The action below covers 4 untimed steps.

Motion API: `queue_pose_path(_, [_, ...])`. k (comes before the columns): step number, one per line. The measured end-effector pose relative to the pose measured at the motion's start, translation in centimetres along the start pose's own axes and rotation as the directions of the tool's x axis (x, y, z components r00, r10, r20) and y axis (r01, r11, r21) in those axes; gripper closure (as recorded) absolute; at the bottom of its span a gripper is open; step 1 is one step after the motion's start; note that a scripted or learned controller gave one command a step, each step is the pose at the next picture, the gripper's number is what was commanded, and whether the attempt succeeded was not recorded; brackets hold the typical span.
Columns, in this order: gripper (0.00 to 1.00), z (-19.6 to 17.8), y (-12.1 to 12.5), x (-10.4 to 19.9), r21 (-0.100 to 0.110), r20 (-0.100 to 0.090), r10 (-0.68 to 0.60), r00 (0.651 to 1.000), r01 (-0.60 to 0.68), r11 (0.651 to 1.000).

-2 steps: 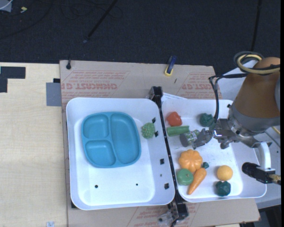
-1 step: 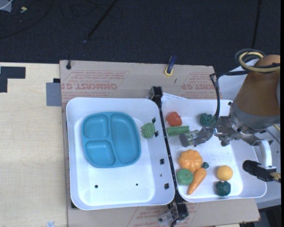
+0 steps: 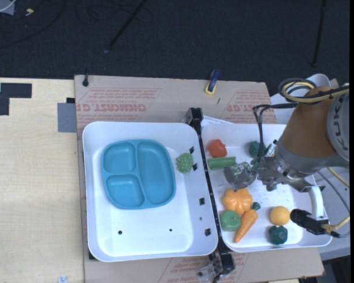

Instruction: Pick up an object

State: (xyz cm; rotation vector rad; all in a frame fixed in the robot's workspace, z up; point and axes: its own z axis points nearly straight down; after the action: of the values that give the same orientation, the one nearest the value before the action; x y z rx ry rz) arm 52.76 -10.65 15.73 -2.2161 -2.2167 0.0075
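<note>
White bins: two shallow trays side by side on the desk; the left bin (image 3: 100, 229) carries a blue divided plate (image 3: 138, 174) and a green broccoli piece (image 3: 184, 162) against its right wall.
Right bin (image 3: 248, 244): crowded with toy food, so any pick means working among neighbours.
Candidates: red pepper (image 3: 216, 148) near the far edge, orange pumpkin (image 3: 238, 200) mid-bin, carrot (image 3: 245, 224) and green round piece (image 3: 229, 220) at the near edge, yellow fruit (image 3: 279, 215) toward the right.
Gripper (image 3: 242, 174): low over the right bin, just above the pumpkin, beside a green stick (image 3: 220, 163).
Jaws: I cannot tell their state; nothing visibly held.
</note>
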Motion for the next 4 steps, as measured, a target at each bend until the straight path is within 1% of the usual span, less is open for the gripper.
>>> queue_pose_path(1, [0.00, 4.6, 0.3, -0.4, -0.001, 0.000, 0.000, 1.000, 0.000, 1.000])
queue_pose_path(2, [0.00, 7.2, 0.2, -0.2, -0.002, 0.000, 0.000, 1.000, 0.000, 1.000])
queue_pose_path(3, [1.00, 6.0, 0.2, -0.4, -0.003, 0.000, 0.008, 1.000, -0.008, 1.000])
queue_pose_path(4, [1.00, 1.7, -0.3, -0.5, -0.008, 0.001, 0.008, 1.000, -0.008, 1.000])
